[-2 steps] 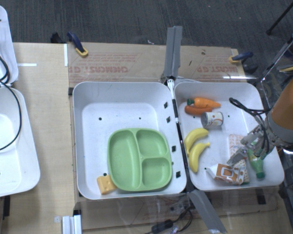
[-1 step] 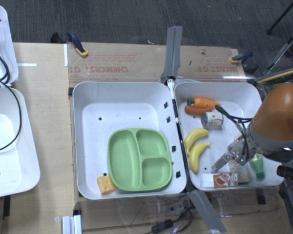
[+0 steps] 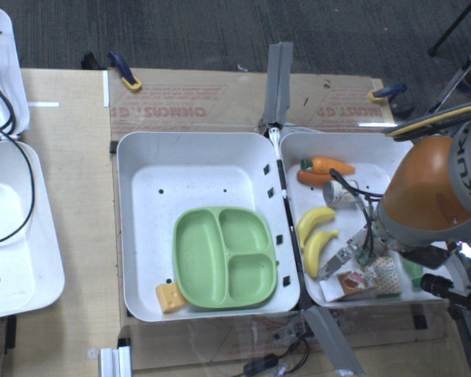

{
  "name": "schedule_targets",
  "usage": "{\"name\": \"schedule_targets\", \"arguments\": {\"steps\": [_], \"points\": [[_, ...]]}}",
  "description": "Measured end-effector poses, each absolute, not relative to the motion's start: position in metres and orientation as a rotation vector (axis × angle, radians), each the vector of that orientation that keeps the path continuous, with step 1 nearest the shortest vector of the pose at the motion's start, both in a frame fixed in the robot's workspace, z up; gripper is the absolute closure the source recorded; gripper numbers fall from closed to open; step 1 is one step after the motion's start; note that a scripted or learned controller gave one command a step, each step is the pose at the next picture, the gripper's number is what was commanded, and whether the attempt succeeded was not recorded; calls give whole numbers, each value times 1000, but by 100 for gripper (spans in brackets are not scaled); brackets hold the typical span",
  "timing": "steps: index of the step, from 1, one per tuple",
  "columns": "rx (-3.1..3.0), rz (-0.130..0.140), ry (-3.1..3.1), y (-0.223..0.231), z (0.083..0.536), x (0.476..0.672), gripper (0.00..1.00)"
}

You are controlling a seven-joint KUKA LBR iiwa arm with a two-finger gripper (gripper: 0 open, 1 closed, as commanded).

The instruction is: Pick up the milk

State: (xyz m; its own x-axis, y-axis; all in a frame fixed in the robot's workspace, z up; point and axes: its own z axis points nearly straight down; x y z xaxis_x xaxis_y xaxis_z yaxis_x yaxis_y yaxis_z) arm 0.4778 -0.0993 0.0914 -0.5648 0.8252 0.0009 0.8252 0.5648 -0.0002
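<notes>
While claw (image 3: 339, 259) sits beside bananas (image 3: 317, 238) in right bin (image 3: 314, 293), finger state unclear; left bin (image 3: 133, 210) holds green plate (image 3: 224, 256).

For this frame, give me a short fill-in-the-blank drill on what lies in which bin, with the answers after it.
1. The green divided plate lies in the ____ bin as the camera sees it.
2. The two bananas are in the same bin as the ____ carrot.
3. The small yellow block sits by the plate's ____ corner, at the bin's near edge.
4. The gripper is low in the ____ bin, just right of the bananas.

Missing words: left; orange; lower-left; right
</notes>
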Motion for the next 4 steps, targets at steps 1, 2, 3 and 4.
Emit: {"name": "schedule_targets", "arguments": {"steps": [1,2,3,4], "points": [[-1468,-1,-2778,-100,100,479,100],[-869,0,-3021,-30,191,479,100],[-312,0,-3126,17,191,478,100],[153,-1,-3139,58,191,478,100]]}}
